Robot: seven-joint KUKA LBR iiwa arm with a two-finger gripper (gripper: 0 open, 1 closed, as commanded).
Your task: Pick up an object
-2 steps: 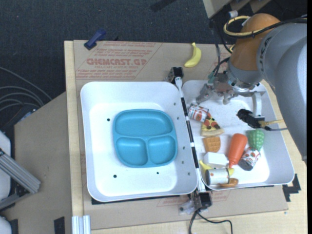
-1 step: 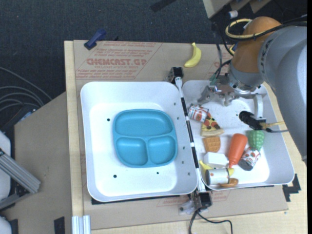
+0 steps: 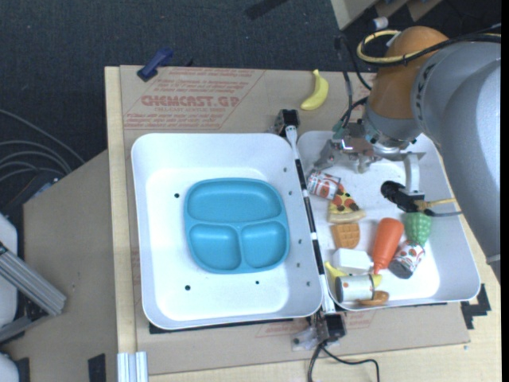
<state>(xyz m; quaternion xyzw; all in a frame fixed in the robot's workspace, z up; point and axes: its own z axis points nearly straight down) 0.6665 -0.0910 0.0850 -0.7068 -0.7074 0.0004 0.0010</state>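
Observation:
My gripper (image 3: 350, 153) hangs over the far left part of the right bin (image 3: 457, 253), below the orange band of the wrist. Just in front of it lies a red and white can (image 3: 324, 185), and a pizza slice (image 3: 343, 203) lies beside that. Further forward in the same bin are an orange waffle piece (image 3: 345, 234), a white block (image 3: 350, 259), a carrot (image 3: 386, 243), a green fruit (image 3: 417, 227) and a small dark can (image 3: 406, 259). Nothing shows as held.
The left bin (image 3: 151, 213) holds a blue divided plate (image 3: 236, 223). A yellow banana (image 3: 316, 92) lies on the board behind the bins, and a blue object (image 3: 153, 64) sits at the board's far left corner. A pale cup (image 3: 355, 286) lies at the right bin's front.

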